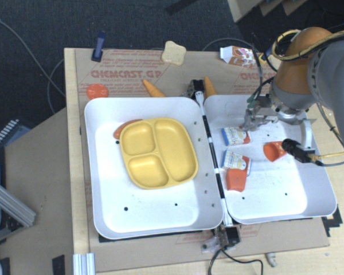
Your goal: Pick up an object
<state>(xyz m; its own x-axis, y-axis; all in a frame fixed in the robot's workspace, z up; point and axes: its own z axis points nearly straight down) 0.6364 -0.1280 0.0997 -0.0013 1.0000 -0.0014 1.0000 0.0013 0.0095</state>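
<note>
Reaching in from the right, the grey arm [309, 67] is hanging over the far part of the right bin [309, 205], and its jaws are pointing down at about [253, 119], just above and beside a small white carton [235, 135] with blue and red print; whether the jaws are open or shut is not something the slanted view is letting me tell, and nothing is showing between them. That carton is lying flat in the far-left part of the right bin, its long axis running left to right, its right end lying under the jaws. A second small carton [236, 160] is lying just nearer, tilted a little, its long axis also running roughly left to right, and an orange block [236, 180] is touching its near edge. A further orange piece [273, 151] is sitting to the right of the two cartons, close to a black part of the wrist assembly. In the left bin [103, 205] a yellow divided plate [158, 152] is resting, its three compartments facing up, with a red item [119, 130] peeking out from under its far-left rim. On the bench [74, 85] beyond the bins a slice of toy bread [174, 52], a toy carrot [153, 89], a blue item [98, 46] and a small milk carton [237, 55] are lying well apart from one another.
</note>
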